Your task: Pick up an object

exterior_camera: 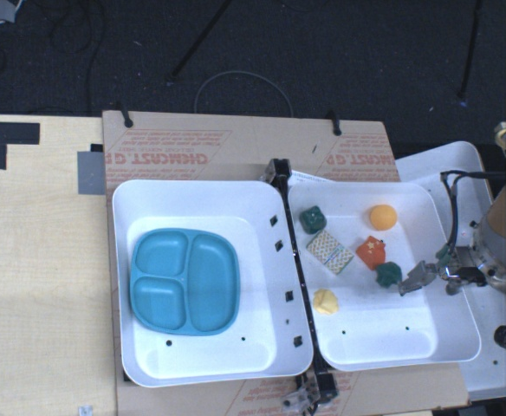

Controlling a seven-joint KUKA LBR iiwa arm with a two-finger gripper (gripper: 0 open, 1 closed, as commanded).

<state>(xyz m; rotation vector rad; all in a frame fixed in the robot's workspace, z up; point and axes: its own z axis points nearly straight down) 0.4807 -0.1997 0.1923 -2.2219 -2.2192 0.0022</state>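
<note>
Gripper (426, 277) hovering over right bin (409, 341), just beside dark green object (388, 274); finger state impossible telling. Blue tray (184, 281) sitting in left bin (149, 202).

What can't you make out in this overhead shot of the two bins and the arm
- Gripper, camera view: small and blurred over the right bin; finger state unreadable.
- Arm: cut off by the right edge.
- Dark green object: too blurred to identify; contact with the gripper unclear.
- Patterned block: print too small to read.
</note>
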